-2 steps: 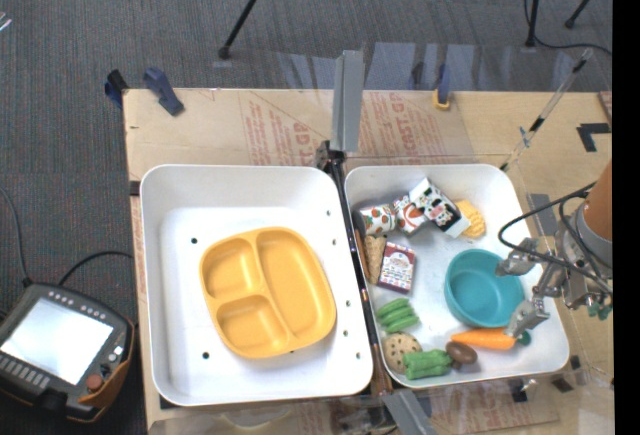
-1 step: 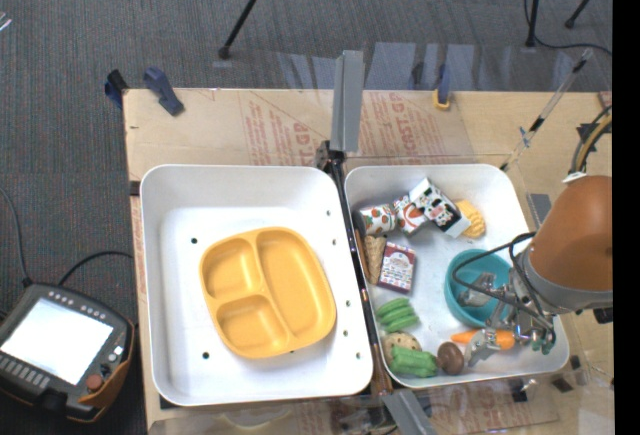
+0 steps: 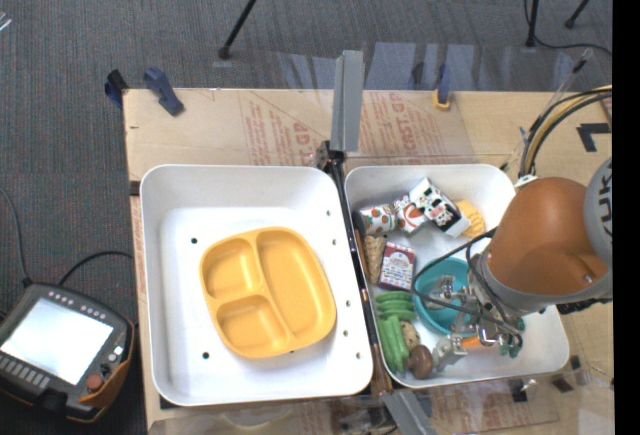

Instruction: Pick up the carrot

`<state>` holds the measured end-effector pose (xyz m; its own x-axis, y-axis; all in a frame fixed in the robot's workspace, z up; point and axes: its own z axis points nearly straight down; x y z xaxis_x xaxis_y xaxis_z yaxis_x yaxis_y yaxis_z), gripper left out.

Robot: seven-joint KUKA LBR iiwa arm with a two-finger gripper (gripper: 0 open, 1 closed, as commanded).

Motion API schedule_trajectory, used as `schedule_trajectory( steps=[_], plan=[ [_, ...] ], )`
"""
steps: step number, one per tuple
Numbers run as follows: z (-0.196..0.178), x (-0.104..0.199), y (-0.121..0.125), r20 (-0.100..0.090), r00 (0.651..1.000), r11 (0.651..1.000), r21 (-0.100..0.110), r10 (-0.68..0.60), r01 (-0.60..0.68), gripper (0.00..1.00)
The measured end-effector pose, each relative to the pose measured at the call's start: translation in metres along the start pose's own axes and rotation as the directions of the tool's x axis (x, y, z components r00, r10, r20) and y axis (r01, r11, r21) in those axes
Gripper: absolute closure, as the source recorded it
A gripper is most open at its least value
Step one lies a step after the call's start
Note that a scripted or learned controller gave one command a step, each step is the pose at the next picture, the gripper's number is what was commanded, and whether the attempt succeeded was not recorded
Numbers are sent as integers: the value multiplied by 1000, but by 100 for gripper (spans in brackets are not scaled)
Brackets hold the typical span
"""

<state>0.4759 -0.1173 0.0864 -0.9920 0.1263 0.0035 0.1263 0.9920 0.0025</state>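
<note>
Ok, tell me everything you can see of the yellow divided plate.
The yellow plate is a rounded-square tray, plastic by its look, with three compartments: two above, one wide below. It lies flat, slightly turned, near the middle of the left white bin, resting on the bin's floor. It touches nothing else.

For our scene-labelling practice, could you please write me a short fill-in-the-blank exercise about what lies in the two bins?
1. The yellow divided plate lies in the ____ bin.
2. The plate has ____ compartments.
3. The gripper hangs over the ____ bin, beside the teal bowl.
4. The band above the wrist is ____.

Missing words: left; three; right; orange
</note>
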Motion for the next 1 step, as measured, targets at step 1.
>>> schedule_trajectory(
  steps=[1],
  plan=[
    [-11, -2, 0, 7, 1000, 1000, 2, -2, 2, 100]
  ],
)
